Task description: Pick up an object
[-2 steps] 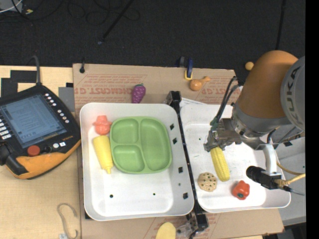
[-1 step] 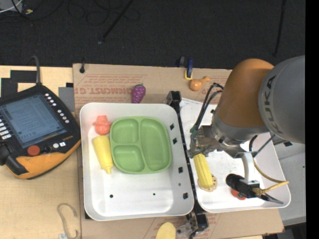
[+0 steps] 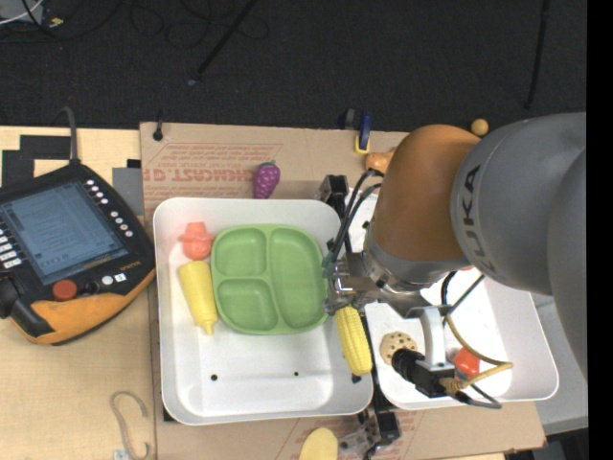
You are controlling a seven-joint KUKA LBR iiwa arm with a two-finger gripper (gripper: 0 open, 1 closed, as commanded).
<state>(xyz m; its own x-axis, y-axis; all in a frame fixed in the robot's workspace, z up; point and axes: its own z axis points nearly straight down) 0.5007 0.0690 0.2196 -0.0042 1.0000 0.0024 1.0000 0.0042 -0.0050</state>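
**Arm blocks much of the right bin**

The grey arm (image 3: 517,209) runs off the right edge and covers the rear and middle of the right bin (image 3: 536,372). The gripper (image 3: 337,290) is mostly buried under the orange band (image 3: 421,195); its fingers cannot be made out. The ear of corn (image 3: 353,339) has its top end tucked under the wrist. A yellow object (image 3: 319,444) is cut by the bottom edge. The control tablet (image 3: 62,247) is clipped at the left edge, its screen text too small to read.

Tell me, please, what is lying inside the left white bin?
A green divided plate, a yellow bottle, a pink toy and a corn cob. The arm covers the bin's right rim.
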